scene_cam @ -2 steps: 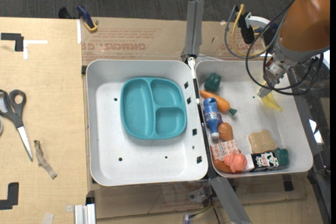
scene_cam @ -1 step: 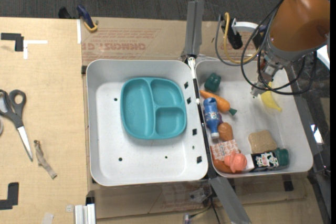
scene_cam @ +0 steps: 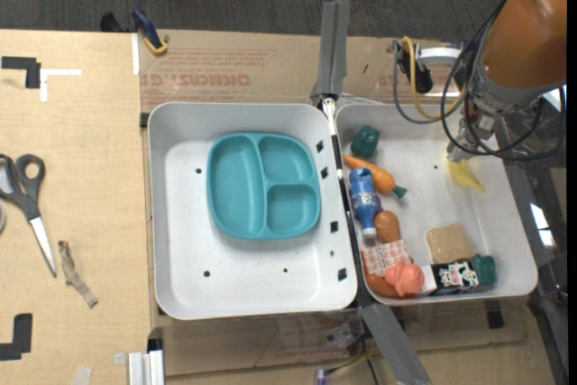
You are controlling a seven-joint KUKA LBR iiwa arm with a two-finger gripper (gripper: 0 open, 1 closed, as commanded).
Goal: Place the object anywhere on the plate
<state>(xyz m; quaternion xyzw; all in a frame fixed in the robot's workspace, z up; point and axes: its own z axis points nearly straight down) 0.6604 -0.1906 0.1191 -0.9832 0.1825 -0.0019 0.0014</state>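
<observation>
A teal divided plate (scene_cam: pixel 264 185) lies in the left white bin (scene_cam: pixel 180 266), with nothing on it. My gripper (scene_cam: pixel 462 151) hangs over the upper right part of the right bin (scene_cam: pixel 514 221), below the arm's orange band. A small yellow object (scene_cam: pixel 467 176) sits just under the gripper's tip. Cables and the wrist hide how the gripper meets it, so I cannot tell whether it is held or lies on the bin floor.
Along the right bin's left side lie a dark green cup (scene_cam: pixel 365 141), a carrot (scene_cam: pixel 374 174), a blue bottle (scene_cam: pixel 362 199) and a brown ball (scene_cam: pixel 388 225). A tan block (scene_cam: pixel 449 242), pink items (scene_cam: pixel 398 273) and a black-and-white carton (scene_cam: pixel 455 276) fill its front. Scissors (scene_cam: pixel 27 194) lie on the bench at the left.
</observation>
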